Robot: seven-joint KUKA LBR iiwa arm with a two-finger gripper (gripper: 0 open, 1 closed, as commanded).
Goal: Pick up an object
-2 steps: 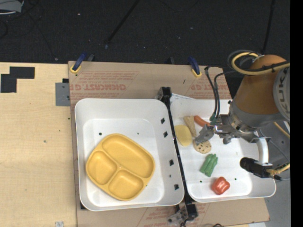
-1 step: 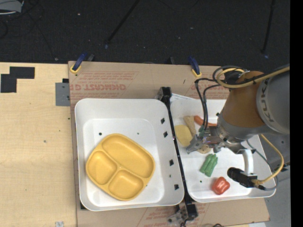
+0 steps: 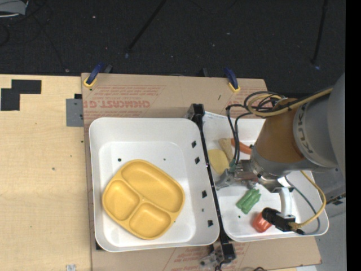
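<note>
The gripper (image 3: 225, 176) is hovering low in the right bin (image 3: 307, 230); its fingers' spread cannot be told. A pale yellow object (image 3: 217, 160) is lying just beside it.

A single fixed camera is looking down at a slant from above the bench, taking in both white bins: the left bin (image 3: 98, 151) sitting near centre frame, the right bin (image 3: 316, 227) lying partly under the arm (image 3: 304, 134), which is reaching in from the right. Beyond the bins, dark floor is filling the top of the view; the camera is standing well back.
</note>
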